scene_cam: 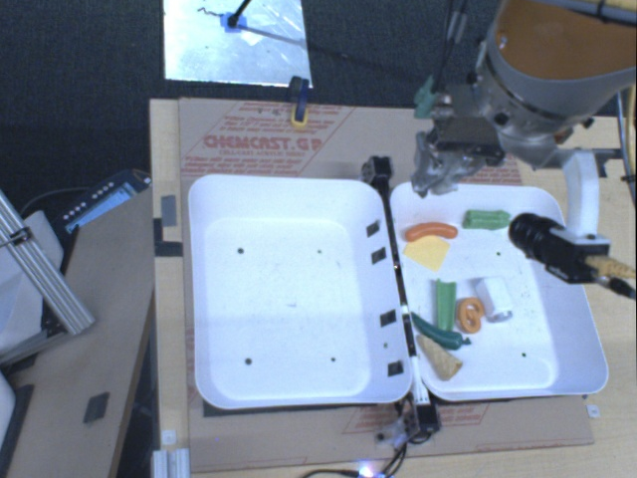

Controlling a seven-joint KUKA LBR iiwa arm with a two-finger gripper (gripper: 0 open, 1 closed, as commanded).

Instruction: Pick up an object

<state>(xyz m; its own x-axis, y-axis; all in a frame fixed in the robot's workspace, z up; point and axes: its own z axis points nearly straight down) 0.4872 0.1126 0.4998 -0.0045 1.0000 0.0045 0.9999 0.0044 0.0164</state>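
Camera view has my gripper (435, 179) above the right bin's (577, 366) far left corner; jaw state I cannot tell. Just beside it in front lies an orange sausage (430, 232).

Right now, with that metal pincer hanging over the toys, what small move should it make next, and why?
Probably a short drop straight down. The pincer hovers above the far rim of the right white bin, holding nothing, and the orange sausage-shaped toy lies just below it, apart from the yellow wedge, so it looks the easiest pick.
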